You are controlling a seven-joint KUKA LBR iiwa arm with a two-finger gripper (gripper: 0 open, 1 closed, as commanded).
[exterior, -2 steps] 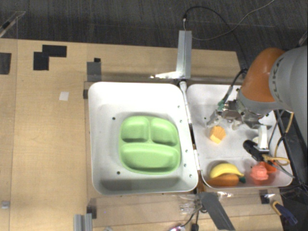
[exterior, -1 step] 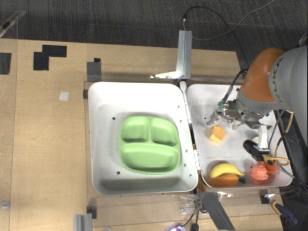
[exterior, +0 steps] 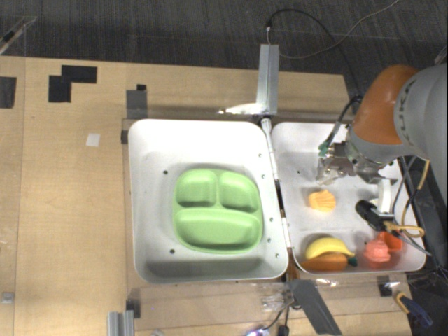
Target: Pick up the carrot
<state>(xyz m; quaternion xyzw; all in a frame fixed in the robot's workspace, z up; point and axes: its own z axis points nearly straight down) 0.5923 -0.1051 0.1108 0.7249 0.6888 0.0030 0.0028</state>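
None of the task looks done yet: the carrot [exterior: 327,261], an orange piece with a small green tip, lies at the near edge of the right bin [exterior: 297,180], well below the end effector [exterior: 331,171] and touching a banana [exterior: 327,246]. I cannot tell the state of the end effector, which hovers just above a yellow ridged piece [exterior: 322,200], so the whole approach, grasp and lift are left. No brand, label or readable writing appears anywhere on the worktop [exterior: 63,208].
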